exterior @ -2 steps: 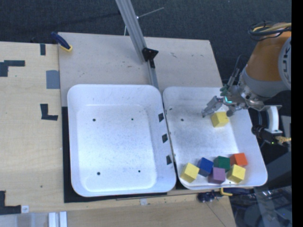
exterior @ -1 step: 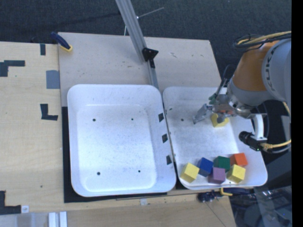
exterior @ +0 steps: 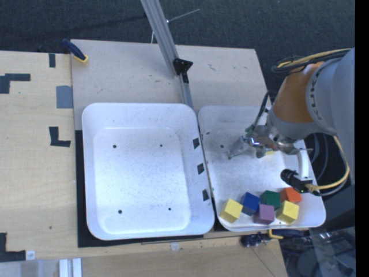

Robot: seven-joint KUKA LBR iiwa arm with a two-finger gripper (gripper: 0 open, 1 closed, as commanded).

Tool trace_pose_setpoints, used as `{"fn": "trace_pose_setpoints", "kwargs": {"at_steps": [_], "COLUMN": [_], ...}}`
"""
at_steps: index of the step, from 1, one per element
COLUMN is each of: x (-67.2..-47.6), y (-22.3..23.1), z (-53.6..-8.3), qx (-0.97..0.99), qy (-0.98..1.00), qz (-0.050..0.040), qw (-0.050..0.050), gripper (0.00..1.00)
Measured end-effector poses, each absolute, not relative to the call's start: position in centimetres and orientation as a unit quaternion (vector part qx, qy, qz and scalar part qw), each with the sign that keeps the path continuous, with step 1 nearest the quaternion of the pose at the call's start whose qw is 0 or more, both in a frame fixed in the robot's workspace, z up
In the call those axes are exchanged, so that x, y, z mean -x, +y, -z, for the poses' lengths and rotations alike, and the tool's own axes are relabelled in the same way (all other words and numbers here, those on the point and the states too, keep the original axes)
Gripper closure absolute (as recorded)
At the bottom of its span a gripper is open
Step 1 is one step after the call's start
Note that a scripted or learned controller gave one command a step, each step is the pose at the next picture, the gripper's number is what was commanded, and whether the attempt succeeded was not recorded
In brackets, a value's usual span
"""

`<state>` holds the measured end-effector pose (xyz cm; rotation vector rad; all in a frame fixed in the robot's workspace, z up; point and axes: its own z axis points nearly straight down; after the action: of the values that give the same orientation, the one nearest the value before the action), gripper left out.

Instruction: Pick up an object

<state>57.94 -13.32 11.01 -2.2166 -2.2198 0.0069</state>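
Blocks lie clustered at the 5 o'clock corner of my right bin (exterior: pixel 230 120): a yellow block (exterior: pixel 232 210), a blue block (exterior: pixel 251 202), a purple block (exterior: pixel 266 213), a green block (exterior: pixel 270 198), an orange block (exterior: pixel 292 195) and a second yellow block (exterior: pixel 289 212), most touching their neighbours. My gripper (exterior: pixel 239 149) hangs toward 12 o'clock of them, well apart, and looks narrowly open with nothing between the fingers. I judge the yellow block at the cluster's 9 o'clock edge the best target; I should come straight down with fingers spread across its free sides. The left bin (exterior: pixel 138 111) sits at 9 o'clock.

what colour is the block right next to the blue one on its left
Yellow, beside the blue block, seen in the camera view.
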Motion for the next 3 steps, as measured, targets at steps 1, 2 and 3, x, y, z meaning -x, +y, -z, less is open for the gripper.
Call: {"fn": "trace_pose_setpoints", "kwargs": {"at_steps": [1, 2, 3], "x": [-57.8, -57.9, -58.3], "y": [-13.3, -13.2, -13.1], "z": [-9.0, -10.1, -16.4], "qx": [0.707, 0.706, 0.707], "qy": [-0.708, -0.708, -0.708], "qz": [-0.0018, -0.0009, 0.0014], "qw": [0.002, 0.001, -0.002], "gripper": [0.00, 1.00, 1.00]}}
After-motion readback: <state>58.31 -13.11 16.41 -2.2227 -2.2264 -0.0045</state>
